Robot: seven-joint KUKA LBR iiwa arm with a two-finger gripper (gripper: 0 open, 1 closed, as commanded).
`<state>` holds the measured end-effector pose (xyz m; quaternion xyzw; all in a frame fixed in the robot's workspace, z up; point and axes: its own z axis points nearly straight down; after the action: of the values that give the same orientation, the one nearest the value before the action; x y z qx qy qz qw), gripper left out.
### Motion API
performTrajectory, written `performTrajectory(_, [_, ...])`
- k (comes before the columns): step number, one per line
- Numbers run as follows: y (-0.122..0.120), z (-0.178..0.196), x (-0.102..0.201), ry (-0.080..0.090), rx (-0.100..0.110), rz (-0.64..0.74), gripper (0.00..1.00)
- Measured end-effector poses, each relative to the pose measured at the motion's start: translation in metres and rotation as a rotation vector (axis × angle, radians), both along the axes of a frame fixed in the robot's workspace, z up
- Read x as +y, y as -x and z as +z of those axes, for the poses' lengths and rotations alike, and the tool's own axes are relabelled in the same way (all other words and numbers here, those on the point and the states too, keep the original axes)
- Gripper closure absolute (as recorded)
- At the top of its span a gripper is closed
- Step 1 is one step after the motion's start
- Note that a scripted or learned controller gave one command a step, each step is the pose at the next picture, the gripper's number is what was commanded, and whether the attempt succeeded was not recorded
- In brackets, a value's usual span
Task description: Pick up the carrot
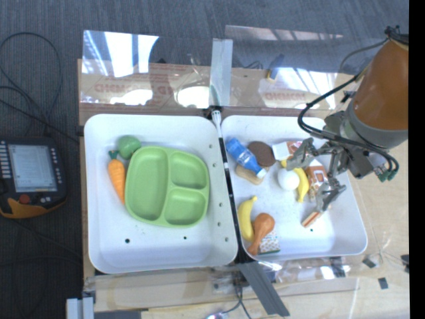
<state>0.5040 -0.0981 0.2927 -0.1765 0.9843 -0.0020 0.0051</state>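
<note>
Two white bins sit side by side on the bench, and the whole move turns on them: the carrot point(117, 177) lies in the left bin point(99, 244), while the claw point(320, 178) hangs over the right bin point(348, 241), so the carrot is well off to the claw's left, across the shared wall.

Nearest in the right bin are a curved yellow banana point(246, 216) and a brownish drumstick-shaped toy point(261, 226) touching it. A little farther, the claw's dark metal fingers stand apart, fairly wide, with nothing between them; a small orange-red piece point(310, 218) lies just near of them, and a second banana point(303, 182) and a white egg point(288, 179) sit just to their left. Farther still are a blue bottle point(240, 155) and a brown disc point(263, 153).

In the left bin a smooth green divided plate point(167, 185) fills the middle. The carrot, orange, tapered and matte, lies just beside its left edge, long axis running near to far, leafy green top point(115, 155) at the far end beside a round green vegetable point(129, 144). A grip across its narrow width looks likeliest to hold.
</note>
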Motion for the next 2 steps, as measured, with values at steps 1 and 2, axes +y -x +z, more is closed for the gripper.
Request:
performTrajectory(1, [0.005, -0.107, 0.034, -0.005, 0.015, -0.246, 0.00])
performTrajectory(2, [0.015, -0.110, 0.072, -0.006, 0.011, -0.786, 0.00])
